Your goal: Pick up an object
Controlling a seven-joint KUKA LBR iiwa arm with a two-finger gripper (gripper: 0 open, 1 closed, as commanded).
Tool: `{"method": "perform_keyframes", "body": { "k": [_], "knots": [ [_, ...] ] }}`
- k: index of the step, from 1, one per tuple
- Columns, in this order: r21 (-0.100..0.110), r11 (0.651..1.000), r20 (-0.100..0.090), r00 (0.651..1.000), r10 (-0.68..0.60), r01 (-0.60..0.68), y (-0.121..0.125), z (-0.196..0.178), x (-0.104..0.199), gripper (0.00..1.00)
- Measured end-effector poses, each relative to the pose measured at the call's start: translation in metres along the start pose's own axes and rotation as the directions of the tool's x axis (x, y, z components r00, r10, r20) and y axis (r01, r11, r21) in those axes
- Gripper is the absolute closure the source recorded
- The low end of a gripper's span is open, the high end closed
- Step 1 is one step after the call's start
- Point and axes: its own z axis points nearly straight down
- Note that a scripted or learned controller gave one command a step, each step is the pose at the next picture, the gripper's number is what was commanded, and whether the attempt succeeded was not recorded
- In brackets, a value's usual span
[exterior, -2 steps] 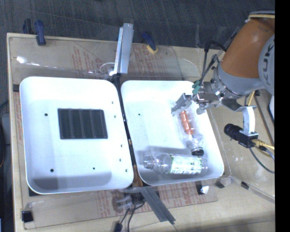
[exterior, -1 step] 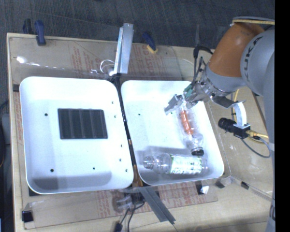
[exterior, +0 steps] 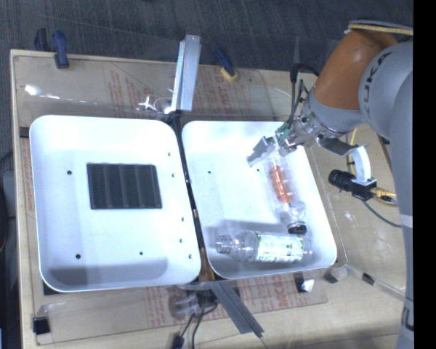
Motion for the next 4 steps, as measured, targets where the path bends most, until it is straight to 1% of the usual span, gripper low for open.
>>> {"method": "perform_keyframes", "body": {
  "k": [1, 2, 3, 4],
  "knots": [
    [0.001, 0.992, -0.001, 0.992, -0.126, 0.126, -0.04, -0.055, 0.009, 0.0],
    [0.002, 0.984, -0.001, 0.984, -0.177, 0.177, -0.016, -0.024, 0.003, 0.0],
    [0.0, 0.973, 0.0, 0.973, -0.229, 0.229, 0.005, -0.005, -0.002, 0.0],
    [0.004, 0.963, -0.004, 0.963, -0.27, 0.27, -0.014, 0.107, 0.045, 0.0]
  ]
}}
